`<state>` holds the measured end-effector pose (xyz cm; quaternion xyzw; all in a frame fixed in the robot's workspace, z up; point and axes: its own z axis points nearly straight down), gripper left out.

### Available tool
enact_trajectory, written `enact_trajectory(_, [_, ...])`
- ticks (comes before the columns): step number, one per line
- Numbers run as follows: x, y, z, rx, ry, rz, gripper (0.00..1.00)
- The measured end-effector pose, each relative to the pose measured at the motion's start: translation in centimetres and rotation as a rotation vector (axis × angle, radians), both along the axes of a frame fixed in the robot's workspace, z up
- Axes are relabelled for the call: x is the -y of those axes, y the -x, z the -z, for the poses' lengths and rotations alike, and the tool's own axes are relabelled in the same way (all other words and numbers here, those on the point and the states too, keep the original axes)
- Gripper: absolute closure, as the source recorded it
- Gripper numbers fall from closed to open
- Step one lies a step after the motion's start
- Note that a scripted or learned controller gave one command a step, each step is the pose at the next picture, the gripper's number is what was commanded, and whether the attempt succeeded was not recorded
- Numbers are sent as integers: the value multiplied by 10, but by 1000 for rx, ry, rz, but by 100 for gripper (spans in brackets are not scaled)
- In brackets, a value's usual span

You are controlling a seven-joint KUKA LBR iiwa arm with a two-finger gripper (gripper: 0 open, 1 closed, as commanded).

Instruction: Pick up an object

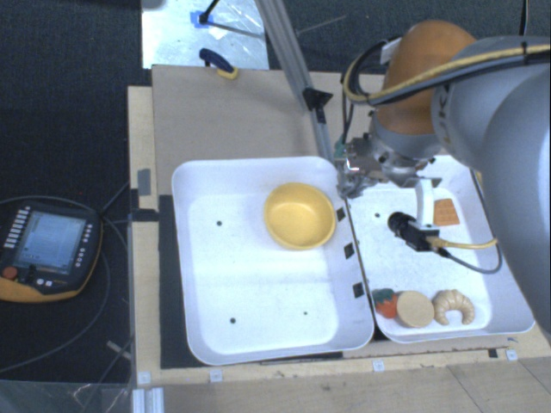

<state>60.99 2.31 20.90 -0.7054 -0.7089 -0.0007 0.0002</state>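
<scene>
Gripper (351, 177): at the far edge of the right bin (508, 312), close to the wall it shares with the left bin (194, 317); whether its fingers are apart or closed cannot be told (the wrist covers them).
Yellow bowl (299, 215): upright in the left bin's far right part, near the shared wall; the bin floor toward its left and near edges lies bare.
Croissant (454, 305): near edge of the right bin.
Round tan piece (414, 309): just beside the croissant, toward the near left corner.
Orange cracker (445, 212): by the right bin's right side, under the arm.
</scene>
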Motion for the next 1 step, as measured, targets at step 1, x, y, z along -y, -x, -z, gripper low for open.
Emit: enact_trajectory(1, [-44, -27, 0, 0, 0, 1, 100])
